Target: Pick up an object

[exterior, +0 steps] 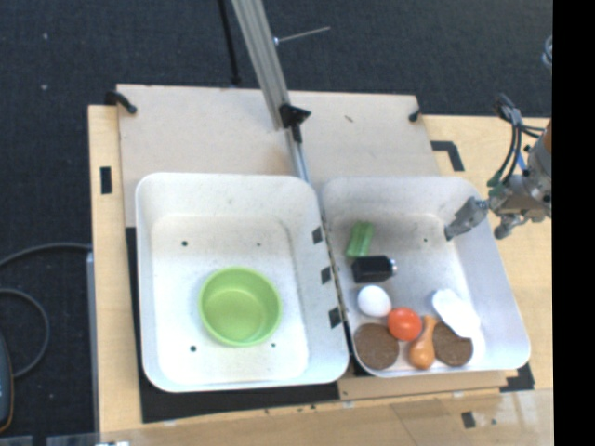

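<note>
Two shallow white bins sit side by side on the bench. The left bin (167, 203) holds a single lime-green bowl (240, 306), upright, toward its lower middle. The right bin (493, 277) carries a cluster of small objects: a green oblong piece (360, 240) lies tilted near the bin's centre, with a black block (373, 268) just below it. Below that rests a white egg-shaped ball (374, 300), and just beside it to the right a red-orange ball like a tomato (404, 323). Along the bin's lower edge lie a brown round disc (376, 345), an orange pear-shaped piece (424, 346) and a second brown disc (453, 348), close together, with a white oblong object (455, 310) above the second disc. The gripper (483, 219) hangs at the right bin's upper right edge, well apart from the objects; its two fingers appear spread, with nothing between them. A metal rail (265, 59) slants down from the top toward the gap between the bins.
</note>
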You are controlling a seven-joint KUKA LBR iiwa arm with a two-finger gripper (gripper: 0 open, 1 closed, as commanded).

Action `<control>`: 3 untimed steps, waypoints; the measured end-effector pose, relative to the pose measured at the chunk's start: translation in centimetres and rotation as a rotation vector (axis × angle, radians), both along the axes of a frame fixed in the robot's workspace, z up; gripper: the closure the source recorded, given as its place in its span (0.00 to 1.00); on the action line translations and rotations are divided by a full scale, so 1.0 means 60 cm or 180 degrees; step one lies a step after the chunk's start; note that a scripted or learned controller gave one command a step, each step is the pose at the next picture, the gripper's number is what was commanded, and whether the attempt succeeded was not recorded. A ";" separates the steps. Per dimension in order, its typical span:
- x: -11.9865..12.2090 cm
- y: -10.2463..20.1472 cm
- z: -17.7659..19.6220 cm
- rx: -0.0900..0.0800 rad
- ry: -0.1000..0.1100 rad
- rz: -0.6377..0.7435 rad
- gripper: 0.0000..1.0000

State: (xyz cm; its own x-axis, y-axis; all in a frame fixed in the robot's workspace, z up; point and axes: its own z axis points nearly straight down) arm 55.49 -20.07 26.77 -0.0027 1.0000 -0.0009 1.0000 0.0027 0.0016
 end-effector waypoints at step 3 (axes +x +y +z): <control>0.000 0.001 -0.140 0.0000 0.0010 -0.0012 0.00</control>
